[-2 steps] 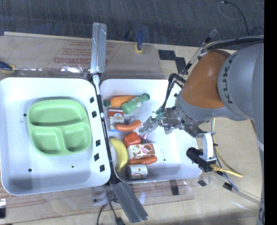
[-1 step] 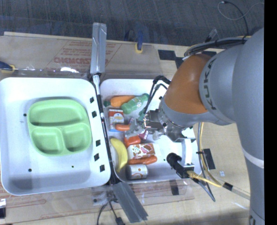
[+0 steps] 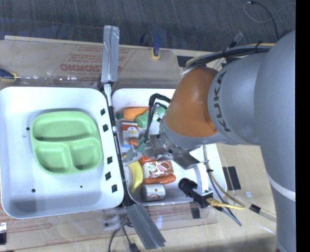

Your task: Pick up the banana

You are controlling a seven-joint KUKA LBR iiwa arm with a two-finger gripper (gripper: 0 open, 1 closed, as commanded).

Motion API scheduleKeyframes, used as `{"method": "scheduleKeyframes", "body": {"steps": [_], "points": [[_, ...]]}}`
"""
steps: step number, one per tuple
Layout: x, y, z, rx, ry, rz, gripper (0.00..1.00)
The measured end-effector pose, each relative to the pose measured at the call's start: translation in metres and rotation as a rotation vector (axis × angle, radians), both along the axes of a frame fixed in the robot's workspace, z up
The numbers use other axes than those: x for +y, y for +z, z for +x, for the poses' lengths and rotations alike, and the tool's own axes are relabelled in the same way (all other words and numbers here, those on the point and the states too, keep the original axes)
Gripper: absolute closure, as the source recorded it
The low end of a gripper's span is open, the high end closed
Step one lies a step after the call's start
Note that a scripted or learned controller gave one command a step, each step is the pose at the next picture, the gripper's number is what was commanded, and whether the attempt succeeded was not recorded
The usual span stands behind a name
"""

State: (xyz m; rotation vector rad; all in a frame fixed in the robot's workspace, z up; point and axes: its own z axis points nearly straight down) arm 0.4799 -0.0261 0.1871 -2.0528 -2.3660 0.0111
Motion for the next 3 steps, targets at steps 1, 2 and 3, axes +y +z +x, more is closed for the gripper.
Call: {"method": "scheduleKeyframes", "body": {"steps": [1,2,3], "points": [[-0.065,-0.071,0.004,-0.035,0.1,-0.005,0.0],[0.051,0.004,0.029,-0.01,0.129,0.001,0.0],[0.001,0.033,0.006,-0.01,0.139,0.0,0.0]]}}
